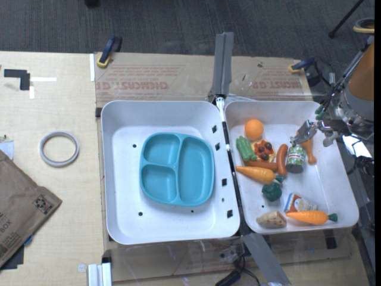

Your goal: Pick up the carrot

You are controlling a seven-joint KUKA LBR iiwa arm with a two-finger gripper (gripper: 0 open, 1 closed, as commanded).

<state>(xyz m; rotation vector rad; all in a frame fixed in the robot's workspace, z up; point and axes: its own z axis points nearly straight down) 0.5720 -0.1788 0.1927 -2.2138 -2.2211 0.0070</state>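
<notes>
Two carrots lie in the right bin. The first carrot sits left of the bin's centre, long axis roughly 9-to-3 o'clock with a slight tilt: the thin tip points toward 9 o'clock, the thick end toward 4 o'clock, where it meets a small broccoli piece. The second carrot lies near the bin's 6 o'clock wall, long axis also close to 9-to-3, green stub at the 3 o'clock end, tip toward 9 o'clock beside a bread piece. A small carton touches it from above.

Other contents: orange at 12 o'clock of the first carrot, green pepper, a dark-spotted item hard to identify, sausage, can.

The gripper hangs over the bin's 2 o'clock region, above the can, well apart from both carrots. Fingers look spread, with nothing between them; detail is small and partly blurred. An orange object just below the gripper is partly hidden by the can, identity unclear. The arm is cut off at the right edge.

The left bin holds a blue divided plate. A tape ring lies on the bench at 9 o'clock.
</notes>
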